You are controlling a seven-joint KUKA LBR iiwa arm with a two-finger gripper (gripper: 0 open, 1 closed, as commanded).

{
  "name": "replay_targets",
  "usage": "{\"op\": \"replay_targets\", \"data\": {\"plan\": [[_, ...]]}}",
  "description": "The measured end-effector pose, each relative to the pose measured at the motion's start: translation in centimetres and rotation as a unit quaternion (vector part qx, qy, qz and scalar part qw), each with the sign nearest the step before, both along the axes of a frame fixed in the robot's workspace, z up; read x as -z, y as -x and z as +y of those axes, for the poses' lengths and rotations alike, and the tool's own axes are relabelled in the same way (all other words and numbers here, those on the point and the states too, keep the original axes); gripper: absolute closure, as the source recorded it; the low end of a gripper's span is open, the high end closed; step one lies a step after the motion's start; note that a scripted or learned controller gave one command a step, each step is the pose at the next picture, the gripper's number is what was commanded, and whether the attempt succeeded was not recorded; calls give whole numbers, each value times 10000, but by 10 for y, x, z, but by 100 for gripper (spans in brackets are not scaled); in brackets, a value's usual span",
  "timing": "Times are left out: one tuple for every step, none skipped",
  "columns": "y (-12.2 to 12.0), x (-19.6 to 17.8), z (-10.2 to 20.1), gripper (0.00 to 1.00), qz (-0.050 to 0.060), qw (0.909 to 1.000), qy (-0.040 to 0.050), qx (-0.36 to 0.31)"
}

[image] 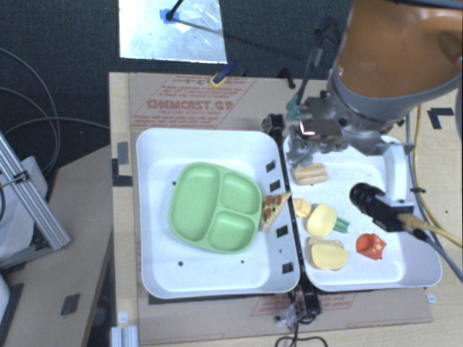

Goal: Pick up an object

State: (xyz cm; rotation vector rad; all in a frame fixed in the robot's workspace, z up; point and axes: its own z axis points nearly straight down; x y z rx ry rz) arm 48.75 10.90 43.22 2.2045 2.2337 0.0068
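Note:
My gripper (pixel 304 150) hangs over the far left corner of the right bin (pixel 416 266), just above a tan bread-roll piece (pixel 310 173). Its fingers are hidden under the wrist, and nothing shows between them. Nearer in the same bin lie a yellow lemon-like piece (pixel 322 220) with a green end, a small pale yellow piece (pixel 301 208), a yellow-and-tan piece (pixel 328 255) and a red pepper-like piece (pixel 370 246). A pizza slice (pixel 273 209) rests on the divide between the bins, leaning against the green tray.
A green three-compartment tray (pixel 215 207) lies in the left bin (pixel 159 266). A black cylinder on a white bracket (pixel 372 202) stands over the right bin. The large orange-banded arm (pixel 401 35) covers the far right. Cables run along the right edge.

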Motion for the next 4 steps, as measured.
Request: {"op": "replay_targets", "data": {"plan": [[1, 60, -6, 100, 36, 10000, 7, 67], [1, 104, 3, 100, 31, 10000, 3, 61], [0, 91, 3, 100, 6, 10000, -6, 52], [0, 91, 3, 0, 9, 10000, -7, 57]]}}
